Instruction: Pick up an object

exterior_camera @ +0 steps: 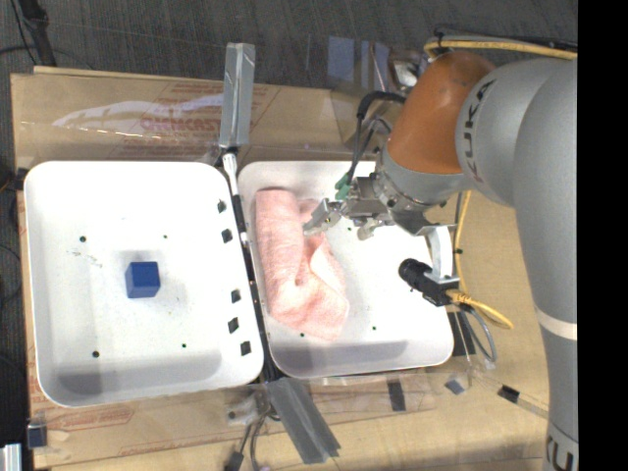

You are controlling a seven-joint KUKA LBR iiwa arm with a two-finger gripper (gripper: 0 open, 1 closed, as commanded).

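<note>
1. Claw [339,216]: positioned over the right bin [412,337], in its upper middle area. It hangs from the wrist of the grey arm [525,145], which enters from the right side of the view.
2. Claw state: the metal fingers [319,220] point left toward the pink cloth [294,263], and their tips sit at or just over the cloth's upper right edge. Whether the fingers are spread or closed cannot be told from this angle, and no item can be seen between them.
3. Arm: an orange band [437,116] sits above the wrist. Dark cables [368,126] loop along the wrist, and a yellow cable [500,45] runs across the top of the arm.
4. Pink cloth: lies in the left half of the right bin. Its upper part forms a roll running along the bin's left wall; its lower part is bunched and folded toward the bin's middle. It rests on the bin floor.
5. Blue block [143,279]: sits on the floor of the left bin [59,189], left of centre, well apart from the claw and the cloth.
6. Bins: both are white and shallow, set side by side, with their inner walls touching along a seam fitted with black clips [235,292].
7. Black fitting [424,279]: located at the right edge of the right bin, below the claw.
8. Bench [118,116]: brown surface under both bins, with strips of grey tape [237,96] above and below the seam.
</note>
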